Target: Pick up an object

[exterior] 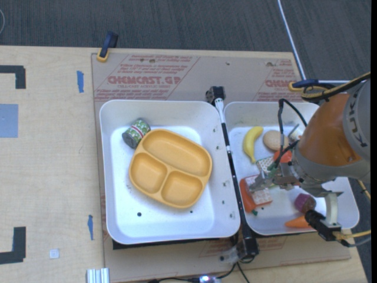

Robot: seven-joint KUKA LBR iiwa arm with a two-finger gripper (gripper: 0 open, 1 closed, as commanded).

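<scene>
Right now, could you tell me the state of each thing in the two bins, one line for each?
Divided yellow plate: flat in the left bin, compartments hold nothing.
Small green can: on its side, touching the plate's rim.
Banana: lying loose in the right bin.
Gripper: low over the right bin's clutter.
Purple item: resting beside the arm.

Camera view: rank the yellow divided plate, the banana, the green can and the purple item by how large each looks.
1. Yellow divided plate, by far the largest.
2. Banana.
3. Green can.
4. Purple item.

The arm covers part of the purple item, so its rank against the green can is unsure.
</scene>
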